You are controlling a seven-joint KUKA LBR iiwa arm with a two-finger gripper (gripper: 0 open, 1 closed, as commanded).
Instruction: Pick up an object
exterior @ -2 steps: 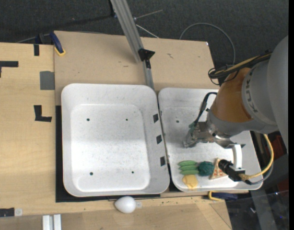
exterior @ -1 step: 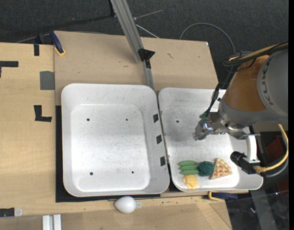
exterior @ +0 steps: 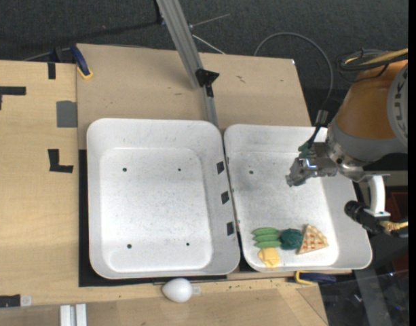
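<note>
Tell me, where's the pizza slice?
The pizza slice lies in the right bin, at its near right corner, just right of the dark green toy. The gripper is above it, further up the bin.

The pale wooden surface point(exterior: 146, 87) carries two shallow white plastic bins touching side by side, resting on a dark mat that shows along their left and lower edges. The left bin point(exterior: 99, 182) is the larger; the right bin point(exterior: 262, 141) sits against its right rim. A small white egg-shaped object point(exterior: 177, 290) lies on the surface just below the left bin's lower edge. Black tape marks point(exterior: 56, 160) dot the surface's left side.
</note>
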